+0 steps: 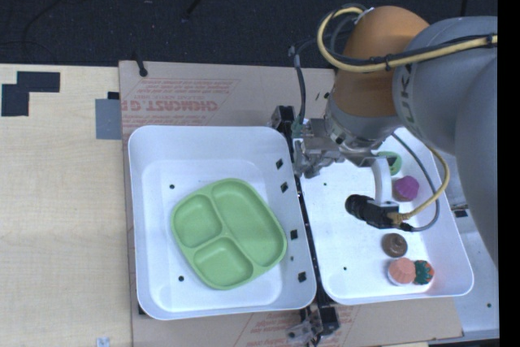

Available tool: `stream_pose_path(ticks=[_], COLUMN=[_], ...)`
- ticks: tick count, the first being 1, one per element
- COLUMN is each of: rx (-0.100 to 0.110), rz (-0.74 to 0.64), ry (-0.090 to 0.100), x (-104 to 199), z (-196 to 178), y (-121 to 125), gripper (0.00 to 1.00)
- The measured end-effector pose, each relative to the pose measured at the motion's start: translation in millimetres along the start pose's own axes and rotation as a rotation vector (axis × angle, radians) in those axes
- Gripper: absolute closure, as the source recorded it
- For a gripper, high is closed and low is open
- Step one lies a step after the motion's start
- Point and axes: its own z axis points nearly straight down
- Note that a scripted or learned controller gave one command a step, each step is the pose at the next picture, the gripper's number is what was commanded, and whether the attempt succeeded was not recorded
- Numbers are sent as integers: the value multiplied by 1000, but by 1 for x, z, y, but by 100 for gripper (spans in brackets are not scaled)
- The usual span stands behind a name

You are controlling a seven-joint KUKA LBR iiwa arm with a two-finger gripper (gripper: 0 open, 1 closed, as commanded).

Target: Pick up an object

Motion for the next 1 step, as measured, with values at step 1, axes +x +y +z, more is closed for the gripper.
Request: stream_pose_path(ticks=[1], rx=[2], rz=[-1], ry=[0], x=[56], z=[11], y=[12], gripper=[100])
